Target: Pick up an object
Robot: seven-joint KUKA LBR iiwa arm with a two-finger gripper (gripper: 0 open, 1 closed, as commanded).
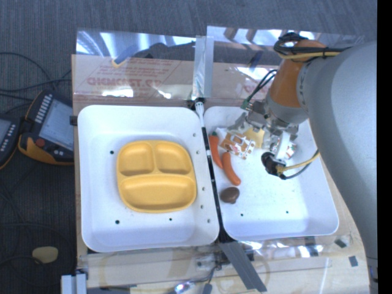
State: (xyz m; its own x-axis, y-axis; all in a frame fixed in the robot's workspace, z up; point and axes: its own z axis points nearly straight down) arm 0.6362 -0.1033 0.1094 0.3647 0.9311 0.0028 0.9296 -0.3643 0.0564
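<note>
Looming largest at the right, the grey arm (349,139) is filling that side of the view, its orange band (288,84) sitting above the wrist.

Going from the left: a handheld control pendant (46,130) is lying on the grey floor beside the table (92,81), with cables trailing from it. Next, the left bin (98,225) is carrying a yellow divided tray (157,175), which is resting flat near its middle.

Across the divider, the right bin (294,219) is holding the loose items, all crowded toward its left wall. An orange carrot-like piece (229,169) is lying with its long axis running diagonally, from upper left down to lower right, its tip pointing toward the bin's near side. A second reddish strip (214,150) is lying just beside it, against the wall. A small brown rounded lump (229,195) is sitting just below the carrot's lower end. A small orange-and-white packet (237,143) is lying tilted just above the carrot, touching or nearly touching it.

The pincer (275,147) is hanging low over the bin's far part, just right of the packet and well up and right of the carrot. I cannot tell how its jaws are standing, nor whether anything is between them.
</note>
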